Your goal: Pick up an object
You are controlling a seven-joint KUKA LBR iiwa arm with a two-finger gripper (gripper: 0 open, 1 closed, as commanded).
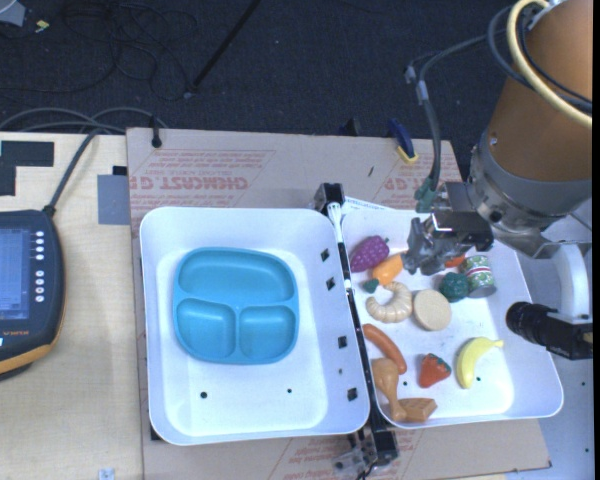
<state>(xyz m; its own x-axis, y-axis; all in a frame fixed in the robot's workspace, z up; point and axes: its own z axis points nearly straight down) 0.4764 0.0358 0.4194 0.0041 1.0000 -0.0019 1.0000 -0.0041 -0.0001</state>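
Observation:
The right bin (525,393) holds several toy foods: purple grapes (369,252), an orange carrot piece (387,268), a shrimp (390,305), a round beige slice (432,310), a banana (474,358), a strawberry (433,370), a sausage (384,345) and a tan piece (398,393). A green item (454,286) and a striped can (477,272) lie by the arm. My gripper (428,258) hangs low over the bin's upper middle, just right of the carrot piece. Its fingertips are dark and merge with the items below.
The left bin (170,388) holds a blue divided plate (236,303). A teach pendant (15,288) lies at the far left on the bench. A black cylinder (550,328) juts in at the right bin's right edge. Cables run behind the bins.

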